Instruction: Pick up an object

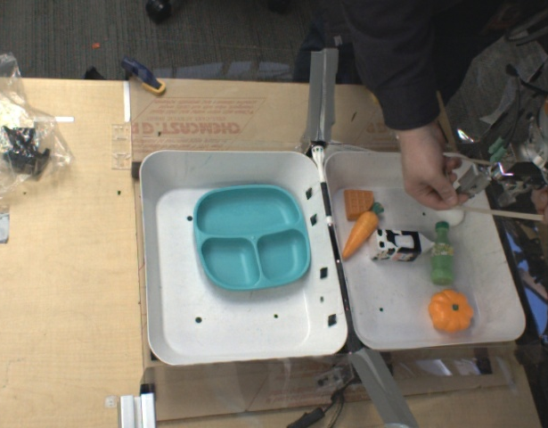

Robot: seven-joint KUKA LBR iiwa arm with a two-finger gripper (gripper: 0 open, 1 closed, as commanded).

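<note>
The gripper (474, 178) sits over the far right part of the right bin (510, 279). It is partly hidden by clutter and by a person's hand (427, 175) reaching in just beside it, so I cannot tell whether it is open or closed, and nothing can be seen held in it. The candidates all lie in the right bin: an orange block (359, 203) at the far left, a carrot (361, 233) just near of it, a black-and-white toy cow (396, 245) to the carrot's right, a green bottle (443, 255) beside the cow, and an orange pumpkin (451, 311) nearest of all. The left bin (167, 328) holds a teal divided plate (251, 236). To do this step well, I judge the arm should wait until the hand is away, then choose a piece standing apart. The pumpkin looks easiest, though its round sides may slip, so a centred descent matters.
</note>
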